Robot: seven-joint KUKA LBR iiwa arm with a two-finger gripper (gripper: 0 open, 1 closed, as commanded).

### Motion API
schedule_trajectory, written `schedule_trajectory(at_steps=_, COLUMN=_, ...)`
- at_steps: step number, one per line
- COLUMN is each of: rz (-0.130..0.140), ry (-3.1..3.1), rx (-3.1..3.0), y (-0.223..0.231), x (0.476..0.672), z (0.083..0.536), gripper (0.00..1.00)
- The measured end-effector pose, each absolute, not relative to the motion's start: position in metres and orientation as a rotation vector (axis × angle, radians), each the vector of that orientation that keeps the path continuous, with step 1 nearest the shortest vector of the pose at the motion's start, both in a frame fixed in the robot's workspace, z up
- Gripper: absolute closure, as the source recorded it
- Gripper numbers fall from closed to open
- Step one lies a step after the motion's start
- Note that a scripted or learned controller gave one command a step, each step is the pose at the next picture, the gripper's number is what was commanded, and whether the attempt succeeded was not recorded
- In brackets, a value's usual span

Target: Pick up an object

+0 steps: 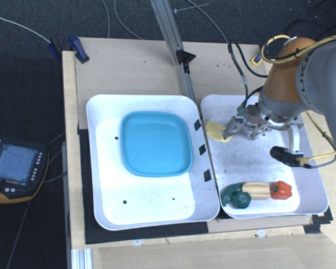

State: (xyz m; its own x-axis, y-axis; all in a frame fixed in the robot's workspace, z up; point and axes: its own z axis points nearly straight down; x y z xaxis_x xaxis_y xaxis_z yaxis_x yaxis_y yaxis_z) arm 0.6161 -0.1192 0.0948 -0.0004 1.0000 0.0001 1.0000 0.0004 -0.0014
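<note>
A: Where's the arm [302, 77]?
B: Bent over the right bin [311, 203], gripper [231, 129] low at the yellow object [215, 130] by the bin's left wall.
A: Holding it?
B: Can't tell how the grip stands.

The arm [302, 72] runs off the picture's right edge, so its base is cut off. Its wrist covers part of the right bin's [319, 198] far edge. The gripper [235, 129] overlaps a yellow thing [214, 130] by that bin's left wall; whether its fingers touch it is too small to tell.
</note>
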Motion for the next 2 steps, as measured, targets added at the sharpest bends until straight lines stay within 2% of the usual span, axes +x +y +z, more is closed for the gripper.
schedule_trajectory(at_steps=1, rz=-0.002, ry=-2.223, rx=-2.222, y=-0.119, x=0.617, z=0.107, gripper=1.00)
schedule_trajectory(at_steps=2, rz=-0.005, ry=-2.225, rx=-2.223, y=-0.112, x=0.611, z=0.159, gripper=1.00)
